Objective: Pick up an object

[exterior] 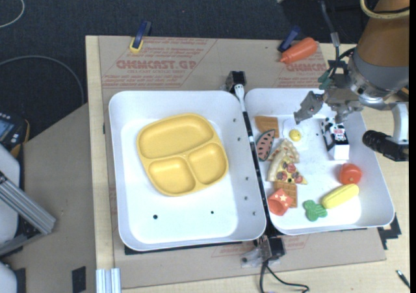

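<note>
Gripper (323, 111): upper right of frame, above the right bin (377, 184), fingers spread, holding nothing.
Egg (296, 134): just lower left of gripper.
Tomato (350, 173): below, apart.

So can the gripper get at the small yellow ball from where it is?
Probably yes. The gripper hangs over the right bin, and the yellow ball lies apart from its neighbours with nothing on top of it.

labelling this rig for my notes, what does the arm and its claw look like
The arm is a thick rounded body, orange above and grey below. Its wrist is silver metal with thin dark and green cables. The claw is small, grey metal, with two short fingers.
</note>
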